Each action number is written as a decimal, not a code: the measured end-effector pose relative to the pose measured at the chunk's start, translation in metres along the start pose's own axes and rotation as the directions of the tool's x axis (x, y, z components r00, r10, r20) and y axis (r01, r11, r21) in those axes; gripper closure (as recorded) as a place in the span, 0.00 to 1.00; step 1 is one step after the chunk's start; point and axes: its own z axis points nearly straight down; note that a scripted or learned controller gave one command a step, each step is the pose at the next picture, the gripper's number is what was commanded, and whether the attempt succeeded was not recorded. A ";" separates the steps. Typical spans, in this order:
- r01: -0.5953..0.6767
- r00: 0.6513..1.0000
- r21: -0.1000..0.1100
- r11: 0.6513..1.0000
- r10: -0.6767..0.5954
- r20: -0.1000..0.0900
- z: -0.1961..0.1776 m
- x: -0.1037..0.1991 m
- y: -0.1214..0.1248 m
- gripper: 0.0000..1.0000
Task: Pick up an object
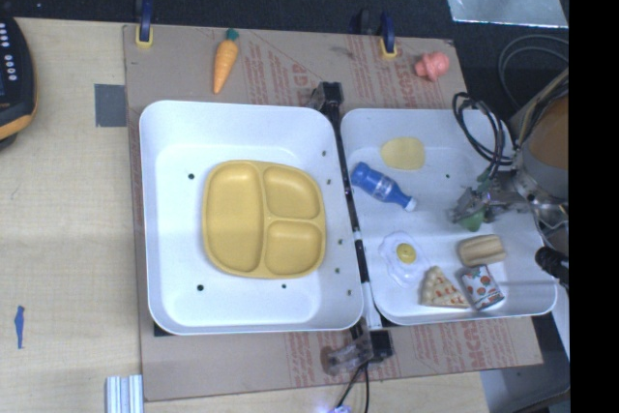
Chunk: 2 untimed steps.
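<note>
The gripper (471, 208) is low in the right bin (435, 123), near that bin's right wall, and this reads as the reach-and-grasp step. There is something small and green at its tip, but it is too blurred to name, and whether the gripper is spread or closed cannot be told from this angle; nothing is clearly held.

Working outward from the gripper: just below it lies a tan cylinder (481, 250), the nearest clear candidate. Below that sits a small printed can (481, 286), with a pizza slice (441, 288) touching its left side. Left of the cylinder is a fried egg (403, 253). Further left, toward the bin's left wall, a blue bottle (380, 186) lies tilted, and above the gripper's level rests a pale yellow disc (403, 152).

The next move, as I judge it, calls for a sure closure on one item, then a straight lift clear of its neighbours. The crowded lower corner could snag.

The left bin (169, 208) holds a yellow divided plate (263, 218).
</note>
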 end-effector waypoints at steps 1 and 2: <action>0.003 1.000 -0.004 1.000 -0.003 -0.001 -0.041 0.031 -0.004 1.00; 0.010 1.000 -0.003 1.000 -0.010 -0.003 -0.059 0.120 0.031 1.00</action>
